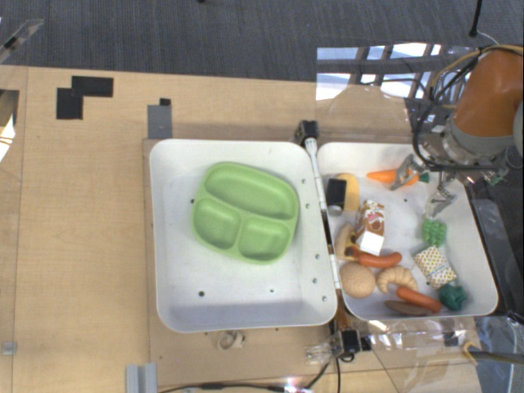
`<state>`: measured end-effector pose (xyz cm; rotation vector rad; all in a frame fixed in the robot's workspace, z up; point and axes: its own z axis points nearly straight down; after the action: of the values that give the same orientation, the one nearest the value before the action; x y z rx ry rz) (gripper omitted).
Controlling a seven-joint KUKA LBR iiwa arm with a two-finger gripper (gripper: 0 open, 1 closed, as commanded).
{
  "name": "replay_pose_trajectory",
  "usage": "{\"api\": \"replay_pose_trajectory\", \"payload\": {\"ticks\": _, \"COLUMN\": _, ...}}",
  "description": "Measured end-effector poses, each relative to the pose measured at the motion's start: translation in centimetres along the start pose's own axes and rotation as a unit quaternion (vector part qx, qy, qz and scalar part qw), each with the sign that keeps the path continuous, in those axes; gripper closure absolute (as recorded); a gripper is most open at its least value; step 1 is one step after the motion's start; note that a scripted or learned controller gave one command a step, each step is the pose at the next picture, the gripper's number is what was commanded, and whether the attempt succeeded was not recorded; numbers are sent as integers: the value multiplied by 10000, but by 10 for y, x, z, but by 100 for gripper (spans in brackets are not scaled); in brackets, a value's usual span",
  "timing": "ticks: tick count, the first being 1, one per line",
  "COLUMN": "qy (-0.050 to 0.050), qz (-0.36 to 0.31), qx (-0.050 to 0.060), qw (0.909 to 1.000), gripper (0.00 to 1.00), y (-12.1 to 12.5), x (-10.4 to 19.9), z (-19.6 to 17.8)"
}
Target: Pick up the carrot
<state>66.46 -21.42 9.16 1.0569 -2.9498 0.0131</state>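
A: Carrot (380,175)?
B: Near back wall of right bin (483,244), bare floor around it. Claw (426,188) just right of it, fingers spread, nothing between.
A: Other room?
B: Left bin (168,244): green tray (245,212) mid, wide margins.

Two white bins sit side by side, the left bin (176,244) at frame centre and the right bin (483,256) toward the right edge. One green tray (246,211) with three compartments lies in the left one. In the right: one carrot (381,175), two sausages (378,260) (417,298), two broccoli pieces (435,232) (452,296), one croissant (396,279), one bun (357,279).
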Motion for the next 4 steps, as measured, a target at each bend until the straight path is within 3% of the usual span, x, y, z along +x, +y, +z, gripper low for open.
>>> {"api": "replay_pose_trajectory", "payload": {"ticks": 1, "qy": 0, "qz": -1, "qx": -2, "qw": 10000, "gripper": 0, "y": 0, "x": 0, "z": 1}}
{"api": "replay_pose_trajectory", "payload": {"ticks": 2, "qy": -32, "qz": -954, "qx": 23, "qw": 9954, "gripper": 0, "y": -1, "x": -5, "z": 2}}
{"api": "replay_pose_trajectory", "payload": {"ticks": 3, "qy": -19, "qz": -509, "qx": -21, "qw": 9987, "gripper": 0, "y": 1, "x": -5, "z": 4}}
{"api": "replay_pose_trajectory", "payload": {"ticks": 4, "qy": -118, "qz": 258, "qx": 38, "qw": 9996, "gripper": 0, "y": 19, "x": 6, "z": 0}}
